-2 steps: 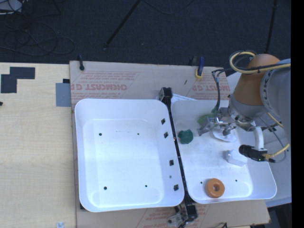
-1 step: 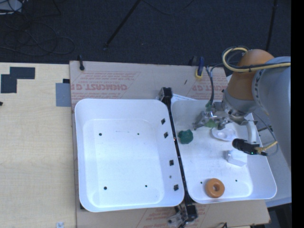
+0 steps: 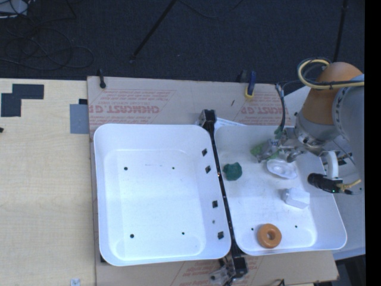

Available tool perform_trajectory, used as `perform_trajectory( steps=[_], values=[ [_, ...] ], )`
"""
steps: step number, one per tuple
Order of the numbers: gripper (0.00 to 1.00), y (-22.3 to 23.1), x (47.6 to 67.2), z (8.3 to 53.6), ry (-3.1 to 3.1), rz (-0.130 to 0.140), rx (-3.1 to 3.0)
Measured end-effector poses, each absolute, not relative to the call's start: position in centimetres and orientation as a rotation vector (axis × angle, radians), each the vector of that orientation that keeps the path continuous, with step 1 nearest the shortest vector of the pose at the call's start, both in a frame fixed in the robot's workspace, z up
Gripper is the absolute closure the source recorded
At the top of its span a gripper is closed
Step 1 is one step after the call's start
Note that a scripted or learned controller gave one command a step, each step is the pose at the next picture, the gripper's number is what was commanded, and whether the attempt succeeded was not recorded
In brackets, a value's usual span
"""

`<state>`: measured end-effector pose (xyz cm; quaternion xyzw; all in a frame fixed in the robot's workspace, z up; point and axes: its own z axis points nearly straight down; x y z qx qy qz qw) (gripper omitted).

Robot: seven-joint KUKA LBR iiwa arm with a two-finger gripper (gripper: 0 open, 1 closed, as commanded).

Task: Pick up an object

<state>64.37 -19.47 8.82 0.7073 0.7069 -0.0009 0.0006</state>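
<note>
Two white bins sat side by side, and the pincer (image 3: 277, 152) hung low in the right bin (image 3: 333, 234). Whether it was released or clenched could not be told. Just below it lay a clear plastic piece (image 3: 281, 169). A green object (image 3: 231, 171) lay to its left, a white block (image 3: 296, 198) below, and an orange ring (image 3: 269, 235) farther below.

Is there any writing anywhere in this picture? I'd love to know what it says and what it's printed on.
"CHEMCAST" or close to it: red print, upside down, on the cardboard sheet behind the left bin; blurred, so the letters are uncertain.
A second red print of the same kind on the cardboard behind the right bin: cut short, too blurred to read.
Red print on the cardboard at the front edge: too small to read.
</note>
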Motion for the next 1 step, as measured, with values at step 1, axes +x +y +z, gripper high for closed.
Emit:
perform_trajectory(
  steps=[1],
  values=[
    [1.0,-19.39,64.22,9.73,2.228,-0.01,2.224]
  ],
)
